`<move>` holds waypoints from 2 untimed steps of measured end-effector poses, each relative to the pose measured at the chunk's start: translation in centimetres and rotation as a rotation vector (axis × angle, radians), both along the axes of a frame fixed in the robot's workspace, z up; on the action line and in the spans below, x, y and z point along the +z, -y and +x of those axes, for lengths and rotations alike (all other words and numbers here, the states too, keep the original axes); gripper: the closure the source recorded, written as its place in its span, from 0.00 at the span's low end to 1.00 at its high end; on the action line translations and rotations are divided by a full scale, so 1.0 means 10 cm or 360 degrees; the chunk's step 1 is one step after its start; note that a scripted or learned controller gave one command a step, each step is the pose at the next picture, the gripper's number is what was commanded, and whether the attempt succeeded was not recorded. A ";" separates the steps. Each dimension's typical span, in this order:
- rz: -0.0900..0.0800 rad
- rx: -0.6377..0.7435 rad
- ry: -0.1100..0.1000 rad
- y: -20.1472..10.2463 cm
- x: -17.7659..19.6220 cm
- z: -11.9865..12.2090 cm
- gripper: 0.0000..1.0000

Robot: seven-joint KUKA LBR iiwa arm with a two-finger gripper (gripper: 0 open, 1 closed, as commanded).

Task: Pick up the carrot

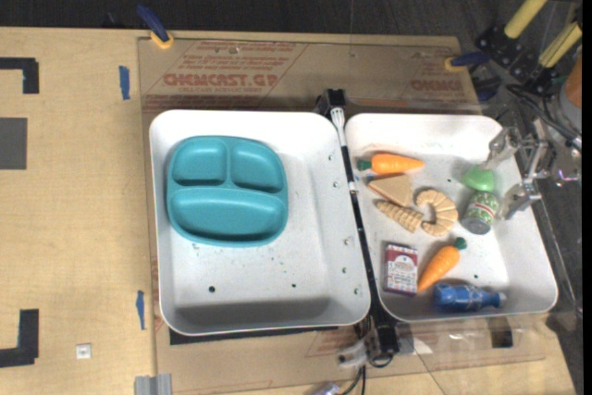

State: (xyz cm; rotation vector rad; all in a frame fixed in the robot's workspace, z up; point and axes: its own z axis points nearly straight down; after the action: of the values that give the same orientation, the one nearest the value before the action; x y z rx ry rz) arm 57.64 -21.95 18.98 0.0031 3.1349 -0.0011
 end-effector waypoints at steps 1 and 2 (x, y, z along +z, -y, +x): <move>0.0002 -0.0007 0.0003 -0.39 -0.87 -0.75 0.00; -0.0005 0.0055 0.0048 -0.94 -0.96 -0.85 0.00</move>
State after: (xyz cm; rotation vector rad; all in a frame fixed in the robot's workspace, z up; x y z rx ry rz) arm 49.14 -12.58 9.41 -0.0505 3.1045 -0.0056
